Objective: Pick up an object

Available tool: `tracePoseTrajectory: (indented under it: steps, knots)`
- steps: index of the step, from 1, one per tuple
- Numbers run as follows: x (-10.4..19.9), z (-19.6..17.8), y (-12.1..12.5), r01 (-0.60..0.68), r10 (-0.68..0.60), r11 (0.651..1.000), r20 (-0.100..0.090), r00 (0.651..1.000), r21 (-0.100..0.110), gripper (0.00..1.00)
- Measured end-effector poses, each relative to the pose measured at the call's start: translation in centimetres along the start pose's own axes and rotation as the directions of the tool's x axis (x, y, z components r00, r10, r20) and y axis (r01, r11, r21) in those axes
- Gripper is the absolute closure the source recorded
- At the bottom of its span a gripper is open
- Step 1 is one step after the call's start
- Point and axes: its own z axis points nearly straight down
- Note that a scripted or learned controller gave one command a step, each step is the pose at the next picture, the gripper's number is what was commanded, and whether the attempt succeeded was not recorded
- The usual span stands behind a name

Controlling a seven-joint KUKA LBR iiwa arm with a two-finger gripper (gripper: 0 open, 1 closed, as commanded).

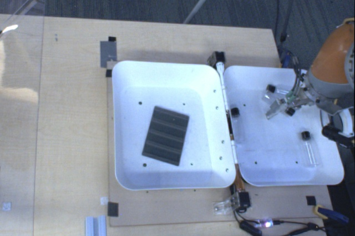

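A dark grey ribbed rectangular block [166, 135] lies flat, slightly turned, in the middle of the left bin [127, 174]. My gripper [269, 105] hangs over the upper middle of the right bin [333, 176], its two silvery fingers [273, 113] spread apart and pointing left with nothing between them. Small black pieces lie in the right bin: one [270, 88] just above the fingers, one [234, 112] near the left wall, one [304, 134] lower right. A clear thin tube [310, 154] lies below that last piece.
The grey arm with its orange band [333, 60] comes in over the right bin's right edge. The ridge between the bins [226, 118] runs top to bottom. Black brackets [109, 51] and cabling [249, 222] sit on the wooden bench around the bins.
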Motion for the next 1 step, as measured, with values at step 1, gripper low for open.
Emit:
tracePoseTrajectory:
  steps: [1]
  knots:
    - [-0.14, 0.02, 0.61, 0.012, -0.012, 1.0, 0.0, 1.0, -0.001, 0.0]
